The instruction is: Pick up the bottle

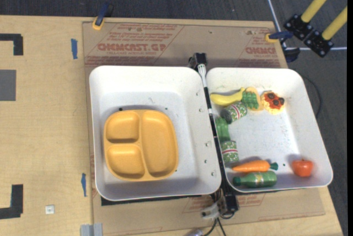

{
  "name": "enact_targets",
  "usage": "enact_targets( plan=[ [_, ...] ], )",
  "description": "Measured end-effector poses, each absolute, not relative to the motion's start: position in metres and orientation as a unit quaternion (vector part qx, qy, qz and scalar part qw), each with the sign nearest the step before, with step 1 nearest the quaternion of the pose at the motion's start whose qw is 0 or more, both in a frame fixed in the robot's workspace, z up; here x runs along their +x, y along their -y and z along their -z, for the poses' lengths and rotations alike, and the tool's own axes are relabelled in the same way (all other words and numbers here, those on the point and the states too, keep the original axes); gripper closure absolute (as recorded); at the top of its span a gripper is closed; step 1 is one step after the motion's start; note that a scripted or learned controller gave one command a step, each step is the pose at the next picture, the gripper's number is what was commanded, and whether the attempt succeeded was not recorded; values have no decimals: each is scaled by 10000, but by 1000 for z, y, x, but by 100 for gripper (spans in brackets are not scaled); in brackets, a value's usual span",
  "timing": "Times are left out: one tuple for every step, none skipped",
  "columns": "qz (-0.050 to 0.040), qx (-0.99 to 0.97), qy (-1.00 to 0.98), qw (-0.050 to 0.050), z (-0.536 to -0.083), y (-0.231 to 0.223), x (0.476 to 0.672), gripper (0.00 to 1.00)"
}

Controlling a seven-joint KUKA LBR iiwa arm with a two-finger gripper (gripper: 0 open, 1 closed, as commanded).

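Nearest us, a black clamp (230,204) grips the near edge where the two bins meet. Just beyond it, in the right bin (278,135), the bottle (255,178) lies on its side along the near wall. It is dark green with a red and yellow label, and its length runs left to right. A carrot (252,166) lies just beside it on the far side, roughly parallel; we cannot tell whether the two touch. A tomato (302,167) sits near the bottle's right end, apart from it. What looks like a second bottle (223,135), also green, lies along the bin's left wall, pointing away from us. Beyond it are a small labelled can (235,112) and a banana (226,98). The left bin (143,83) holds a yellow divided plate (140,144). Both bins rest on a cardboard sheet (132,44) on the tabletop (38,119).

We judge the task to be at its very start: the bottle lies untouched and the approach is not yet made. Whether the tool is spread or pressed together we cannot tell. As we see it, the next move calls for bringing the tool down over the middle of the bottle, opened across its narrow width. Room is tight there, with the bin wall on one side and the carrot on the other, so the tool may land on either. The round body may also roll aside.
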State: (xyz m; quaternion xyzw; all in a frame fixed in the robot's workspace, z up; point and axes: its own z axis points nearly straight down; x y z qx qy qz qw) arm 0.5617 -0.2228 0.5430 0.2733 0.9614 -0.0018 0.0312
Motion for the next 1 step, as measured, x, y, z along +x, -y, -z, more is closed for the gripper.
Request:
enact_targets(
  plan=[
    [19,2726,-9615,354,-555,222,563,100]
  ],
)
